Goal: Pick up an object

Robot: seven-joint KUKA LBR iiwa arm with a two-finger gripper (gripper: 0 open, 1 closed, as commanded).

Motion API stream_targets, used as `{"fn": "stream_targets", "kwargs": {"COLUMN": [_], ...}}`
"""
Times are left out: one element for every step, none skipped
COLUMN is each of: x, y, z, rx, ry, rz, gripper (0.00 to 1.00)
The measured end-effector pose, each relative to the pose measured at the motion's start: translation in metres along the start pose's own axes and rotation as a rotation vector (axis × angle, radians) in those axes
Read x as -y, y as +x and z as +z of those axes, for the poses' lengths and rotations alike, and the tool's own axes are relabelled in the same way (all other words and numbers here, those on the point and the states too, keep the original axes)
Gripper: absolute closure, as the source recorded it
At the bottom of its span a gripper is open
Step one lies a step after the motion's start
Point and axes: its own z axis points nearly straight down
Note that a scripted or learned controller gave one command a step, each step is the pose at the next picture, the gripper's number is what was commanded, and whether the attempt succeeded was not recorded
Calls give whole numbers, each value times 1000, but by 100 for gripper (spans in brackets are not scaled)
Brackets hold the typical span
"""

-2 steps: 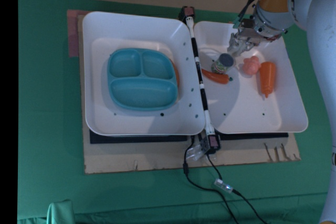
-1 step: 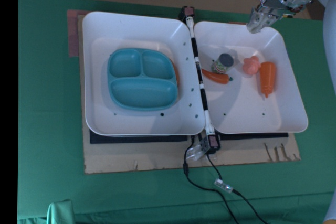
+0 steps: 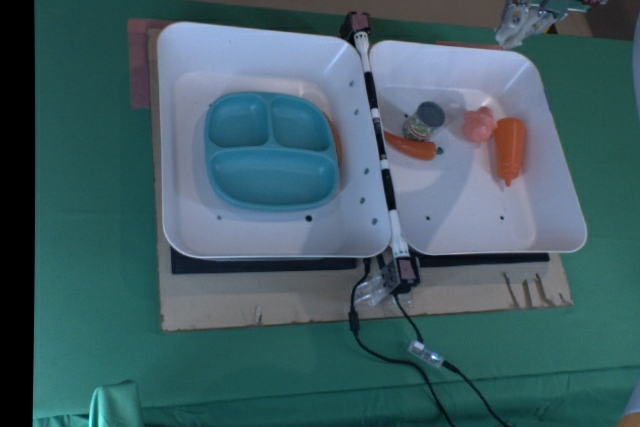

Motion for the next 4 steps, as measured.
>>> {"fn": "stream_targets", "kwargs": {"x": [0, 0, 0, 0], "y": [0, 1, 0, 0], "z": [-16, -53, -67, -72], "rx": [0, 0, 0, 0], "ry": [0, 0, 0, 1], "rz": [0, -1, 0, 0], "gripper": [100, 100, 100, 100]}}
